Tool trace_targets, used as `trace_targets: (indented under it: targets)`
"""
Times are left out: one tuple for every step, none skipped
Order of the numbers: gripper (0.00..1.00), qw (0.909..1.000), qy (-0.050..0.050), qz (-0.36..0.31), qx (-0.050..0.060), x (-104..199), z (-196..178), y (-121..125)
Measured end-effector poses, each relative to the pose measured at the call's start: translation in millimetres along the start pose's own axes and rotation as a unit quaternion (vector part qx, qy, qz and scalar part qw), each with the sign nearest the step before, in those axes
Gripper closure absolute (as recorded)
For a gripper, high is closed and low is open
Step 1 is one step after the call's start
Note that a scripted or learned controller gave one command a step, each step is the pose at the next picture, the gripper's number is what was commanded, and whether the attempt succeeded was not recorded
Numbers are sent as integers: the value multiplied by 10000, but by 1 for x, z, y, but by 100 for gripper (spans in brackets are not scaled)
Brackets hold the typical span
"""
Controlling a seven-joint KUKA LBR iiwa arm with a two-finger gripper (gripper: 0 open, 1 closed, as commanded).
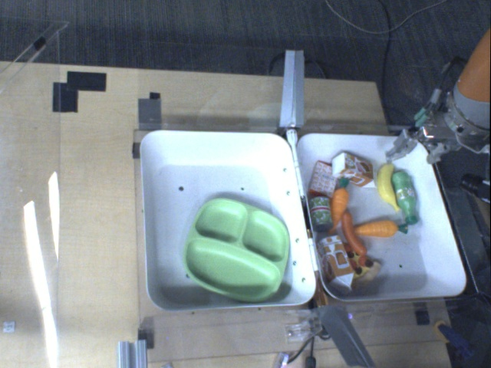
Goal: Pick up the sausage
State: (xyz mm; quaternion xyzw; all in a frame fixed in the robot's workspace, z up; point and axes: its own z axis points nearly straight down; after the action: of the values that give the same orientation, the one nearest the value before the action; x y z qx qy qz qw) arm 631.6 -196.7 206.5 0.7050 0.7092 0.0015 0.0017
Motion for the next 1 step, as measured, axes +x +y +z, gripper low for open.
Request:
trace_targets:
  targets:
    - [0,10000,5,25,12,76,111,-81]
